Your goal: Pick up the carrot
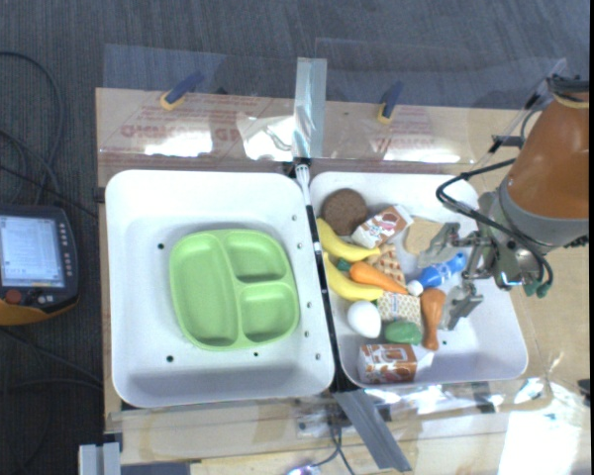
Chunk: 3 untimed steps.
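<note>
Right-hand bin [505, 359], among crowded toy food: carrot [378, 277] lying on the bananas [345, 250] (unlifted, whole pick outstanding), gripper [465, 283] hovering near its tip, jaw state impossible to tell.

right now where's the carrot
The carrot lies in the right bin, near the middle of the toy food pile, resting against the bananas just above the white egg.

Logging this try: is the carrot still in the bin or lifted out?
In the bin. The carrot lies flat among the other toy food in the right bin, across a banana; the tool is beside it.
</note>
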Each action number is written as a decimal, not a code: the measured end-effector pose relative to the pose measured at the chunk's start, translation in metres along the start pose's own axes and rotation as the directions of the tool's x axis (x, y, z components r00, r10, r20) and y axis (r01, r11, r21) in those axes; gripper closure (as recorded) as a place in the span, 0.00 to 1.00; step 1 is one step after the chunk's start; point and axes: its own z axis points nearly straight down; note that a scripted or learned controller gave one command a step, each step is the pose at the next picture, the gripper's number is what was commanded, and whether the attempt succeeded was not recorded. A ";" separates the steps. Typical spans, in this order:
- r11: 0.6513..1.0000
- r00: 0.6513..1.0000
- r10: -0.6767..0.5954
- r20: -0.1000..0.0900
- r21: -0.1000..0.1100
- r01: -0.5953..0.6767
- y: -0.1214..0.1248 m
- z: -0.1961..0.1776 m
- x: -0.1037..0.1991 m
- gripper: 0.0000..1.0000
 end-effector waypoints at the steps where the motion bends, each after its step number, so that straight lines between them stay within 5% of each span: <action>1: 0.985 0.984 -0.175 0.018 0.006 0.175 0.005 0.130 -0.024 0.00; 2: 0.993 0.993 -0.114 0.031 0.006 0.114 -0.039 0.140 -0.028 0.00; 3: 0.993 0.993 -0.115 0.030 0.009 0.115 -0.040 0.129 -0.028 1.00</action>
